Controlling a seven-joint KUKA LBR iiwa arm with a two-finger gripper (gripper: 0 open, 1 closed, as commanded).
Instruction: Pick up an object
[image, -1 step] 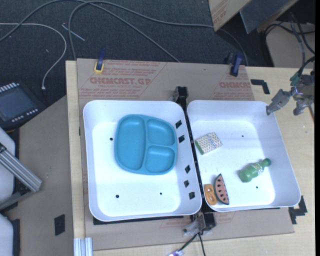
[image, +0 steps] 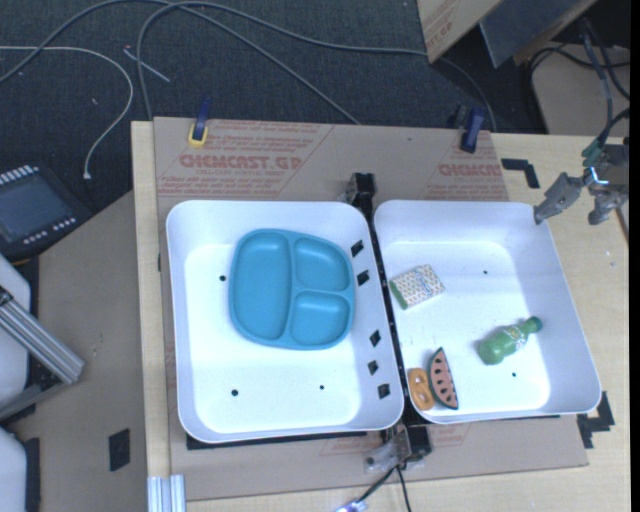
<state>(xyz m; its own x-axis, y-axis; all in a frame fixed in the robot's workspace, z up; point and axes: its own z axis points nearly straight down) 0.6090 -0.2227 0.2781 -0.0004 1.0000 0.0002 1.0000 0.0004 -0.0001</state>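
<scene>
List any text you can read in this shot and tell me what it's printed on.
"CHEMCAST GP", red, partly legible, on the cardboard sheet behind the left bin.
"CHEMCAST", the same red print, cut off, on that sheet behind the right bin.
Small red lines under both: too blurred to read.
Print on the small packet: too small to read.

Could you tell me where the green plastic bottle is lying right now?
The green plastic bottle lies in the right white bin, toward its right side, right of the watermelon slice toy.
</scene>
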